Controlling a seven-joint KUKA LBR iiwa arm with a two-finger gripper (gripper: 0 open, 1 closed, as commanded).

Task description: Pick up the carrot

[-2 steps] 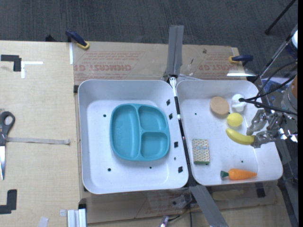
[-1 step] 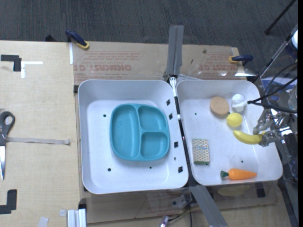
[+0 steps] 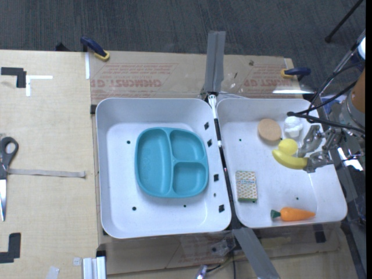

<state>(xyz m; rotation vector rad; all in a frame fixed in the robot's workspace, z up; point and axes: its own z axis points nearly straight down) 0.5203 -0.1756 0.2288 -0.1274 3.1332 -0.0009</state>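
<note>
The carrot (image 3: 296,214) is orange w/ a green end, smooth & pointy. It lies flat at the front of the right bin (image 3: 256,214), near the front wall. The metal hand (image 3: 309,151) is further back in that bin, just by a curvy yellow banana (image 3: 288,155). Can't tell if the hand is released or clenched. A round tan disc (image 3: 269,130) & a small green box (image 3: 246,186) sit nearby. The left bin (image 3: 116,214) has a smooth teal plate (image 3: 172,162) w/ 3 parts. Scissors (image 3: 6,173) lie on the wood surface (image 3: 46,127).
</note>
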